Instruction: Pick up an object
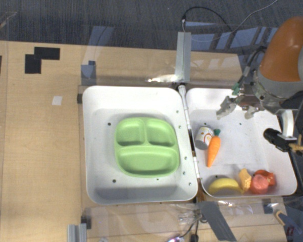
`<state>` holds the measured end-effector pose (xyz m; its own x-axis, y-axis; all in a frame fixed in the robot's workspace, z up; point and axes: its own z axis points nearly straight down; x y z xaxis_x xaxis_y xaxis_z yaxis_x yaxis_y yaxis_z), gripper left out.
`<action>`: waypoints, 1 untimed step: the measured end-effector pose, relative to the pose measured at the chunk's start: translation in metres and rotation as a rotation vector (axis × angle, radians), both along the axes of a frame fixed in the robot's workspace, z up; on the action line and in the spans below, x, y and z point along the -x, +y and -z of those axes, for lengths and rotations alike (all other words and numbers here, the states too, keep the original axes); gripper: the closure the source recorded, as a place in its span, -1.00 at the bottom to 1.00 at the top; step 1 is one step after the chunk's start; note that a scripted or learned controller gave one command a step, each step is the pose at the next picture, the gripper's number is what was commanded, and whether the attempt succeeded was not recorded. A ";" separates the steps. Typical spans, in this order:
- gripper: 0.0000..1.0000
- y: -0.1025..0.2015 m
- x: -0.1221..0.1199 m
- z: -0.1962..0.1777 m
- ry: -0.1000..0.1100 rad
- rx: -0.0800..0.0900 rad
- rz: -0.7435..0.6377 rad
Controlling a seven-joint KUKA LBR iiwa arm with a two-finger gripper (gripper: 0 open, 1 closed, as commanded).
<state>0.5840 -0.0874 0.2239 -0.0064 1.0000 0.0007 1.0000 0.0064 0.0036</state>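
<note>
Arm enters from the right, orange band high at the right edge, wrist angled down-left over the right bin (288, 183). Gripper (237, 108) hangs above the bin's back half with fingers spread apart, nothing between them. Carrot (213, 149) lies near the bin's left wall, well apart from the gripper, tip toward the front. Small can (204, 136) sits just beside the carrot at its green end. Banana (225, 185), yellow piece (245, 178) and red fruit (262, 181) line the bin's front wall. Green divided plate (145, 146) sits in the left bin (98, 110).

Wooden bench (35, 135) carries two white bins: left bin (98, 135) frame centre, right bin (252, 150) alongside, touching.
</note>
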 end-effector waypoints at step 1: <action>-1.00 0.000 0.000 0.000 0.000 0.000 0.000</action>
